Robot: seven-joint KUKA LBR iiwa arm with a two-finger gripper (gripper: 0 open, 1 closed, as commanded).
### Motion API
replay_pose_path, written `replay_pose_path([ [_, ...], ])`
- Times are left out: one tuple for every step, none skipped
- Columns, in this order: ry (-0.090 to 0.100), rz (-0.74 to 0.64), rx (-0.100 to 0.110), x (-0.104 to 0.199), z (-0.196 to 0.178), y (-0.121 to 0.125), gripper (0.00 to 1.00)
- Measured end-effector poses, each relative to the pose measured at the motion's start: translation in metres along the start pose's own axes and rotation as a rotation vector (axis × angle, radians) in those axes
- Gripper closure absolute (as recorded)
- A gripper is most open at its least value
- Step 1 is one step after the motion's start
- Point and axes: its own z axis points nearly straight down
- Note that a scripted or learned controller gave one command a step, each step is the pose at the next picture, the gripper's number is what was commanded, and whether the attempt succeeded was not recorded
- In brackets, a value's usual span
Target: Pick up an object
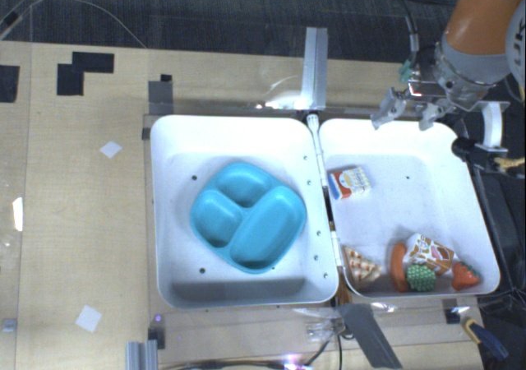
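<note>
My gripper (pixel 405 116) hangs over the far edge of the right bin (pixel 411 183), fingers spread apart with nothing between them. Below it in that bin lies a small red and white carton (pixel 352 182) near the left wall. Along the near wall sit a waffle-patterned piece (pixel 362 265), an orange carrot-like piece (pixel 398 265), a green bumpy ball (pixel 422 278), a white and orange patterned packet (pixel 429 252) and a red strawberry-like piece (pixel 464 276). The left bin (pixel 177 163) holds a blue divided plate (pixel 247 215).
A metal post (pixel 316 68) rises behind the seam between the bins. The divider rail (pixel 321 196) separates them. Cables and a white clamp (pixel 491 126) lie off the right bin's far right corner. Black markers (pixel 83 71) sit on the wooden bench at left.
</note>
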Motion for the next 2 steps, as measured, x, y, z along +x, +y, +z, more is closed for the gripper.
replay_pose_path([
  [0.000,-0.022,0.002,0.010,0.088,-0.061,0.00],
  [0.000,-0.030,0.002,-0.018,0.146,-0.132,0.00],
])
